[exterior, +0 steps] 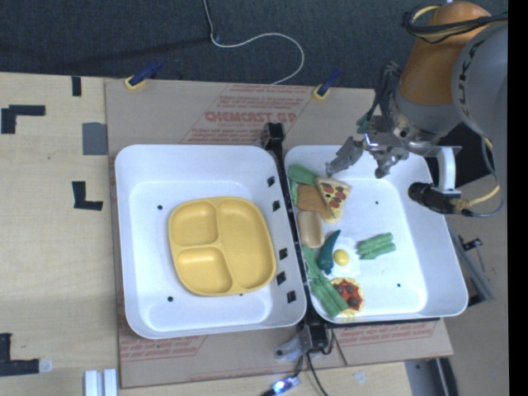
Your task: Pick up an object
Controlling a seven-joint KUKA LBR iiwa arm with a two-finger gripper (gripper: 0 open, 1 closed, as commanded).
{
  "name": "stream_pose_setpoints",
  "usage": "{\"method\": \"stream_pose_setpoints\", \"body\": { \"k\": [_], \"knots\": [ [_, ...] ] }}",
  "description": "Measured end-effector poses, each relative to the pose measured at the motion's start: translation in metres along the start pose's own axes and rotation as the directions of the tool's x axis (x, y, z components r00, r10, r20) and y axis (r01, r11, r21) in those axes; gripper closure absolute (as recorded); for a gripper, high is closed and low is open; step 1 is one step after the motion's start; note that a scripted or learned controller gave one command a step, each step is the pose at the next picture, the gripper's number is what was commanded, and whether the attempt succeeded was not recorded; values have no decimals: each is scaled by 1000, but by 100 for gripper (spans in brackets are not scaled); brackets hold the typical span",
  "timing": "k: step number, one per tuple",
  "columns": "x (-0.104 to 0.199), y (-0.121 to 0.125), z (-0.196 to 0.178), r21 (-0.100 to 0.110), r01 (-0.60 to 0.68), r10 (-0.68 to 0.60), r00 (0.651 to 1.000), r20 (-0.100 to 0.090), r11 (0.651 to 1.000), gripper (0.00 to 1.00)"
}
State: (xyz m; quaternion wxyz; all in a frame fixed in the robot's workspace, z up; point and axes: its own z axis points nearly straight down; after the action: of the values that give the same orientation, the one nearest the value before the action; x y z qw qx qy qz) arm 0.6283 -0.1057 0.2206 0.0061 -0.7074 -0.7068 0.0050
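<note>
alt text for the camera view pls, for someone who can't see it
A grey robot arm's two-finger gripper hovers, open and holding nothing, above the far end of the right white bin, near a toy pizza slice among toy foods along the bin's left wall. The left white bin holds a yellow three-compartment plastic plate.

A robotics test bench in a laboratory setting.

Two shallow white bins (132,246) sit side by side on a cardboard sheet (239,114) clamped to a pale wooden bench (49,246) marked with black tape pieces (82,195). A grey industrial arm with an orange band (441,52) reaches in, a loose white cable (256,44) trails over dark carpet (99,15), and plastic toy food (334,196) and a yellow divided plate (221,246) fill the bins.
</note>
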Motion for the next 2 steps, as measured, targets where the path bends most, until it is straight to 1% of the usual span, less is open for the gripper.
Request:
{"method": "stream_pose_setpoints", "body": {
  "k": [1, 2],
  "knots": [
    [0, 2, -9, -14, 3, -3, 1000, 1, 1000, 0],
    [3, -8, 48, -9, 3, -3, 1000, 2, 1000, 0]
  ]
}}
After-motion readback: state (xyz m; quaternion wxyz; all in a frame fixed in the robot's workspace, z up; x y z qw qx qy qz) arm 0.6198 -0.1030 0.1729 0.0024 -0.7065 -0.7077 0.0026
